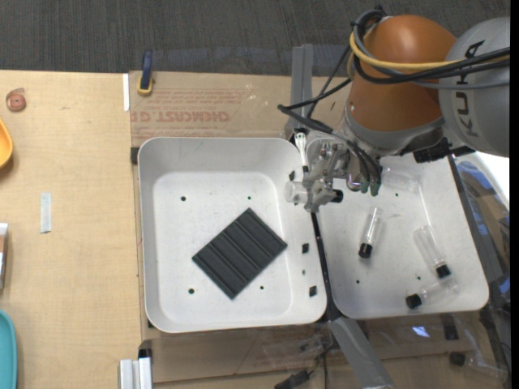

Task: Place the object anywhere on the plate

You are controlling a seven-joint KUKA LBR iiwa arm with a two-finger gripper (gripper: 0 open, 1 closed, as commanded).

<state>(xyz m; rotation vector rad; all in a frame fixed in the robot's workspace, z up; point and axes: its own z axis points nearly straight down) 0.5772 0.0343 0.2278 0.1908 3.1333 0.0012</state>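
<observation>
Arm (405, 79) comes in from the right, orange band w/ a yellow cable looped over it, grey body going off toward the right edge. Gripper (315, 191) hangs over the seam between the two bins, towards the far end of it, roughly above the left bin's (147, 241) right wall. From this angle it's a clutter of metal and wires, so I can't tell whether the gripper is open or closed, and I can't make out anything held in it.

Plate (239, 252) is the dark ribbed rectangle lying flat in the left bin, turned diagonal, about mid-bin and a bit to the near side. Nothing is on it.

Objs are all in the right bin (389, 275): three clear tubes w/ black caps. First tube (368, 233) lies just right of the seam, nearly in line w/ the gripper but nearer to me, cap at its near end. Second tube (431, 251) is further right, tilted, cap toward the near-right. Third tube (427, 294) lies close to the near rim, cap at its left end. The second and third are near each other; whether they touch I can't tell. All three are apart from the gripper and well apart from the plate.

Beyond the bins there's a cardboard sheet (195, 108) w/ red print at the far side, on the wooden bench (73, 258).
</observation>
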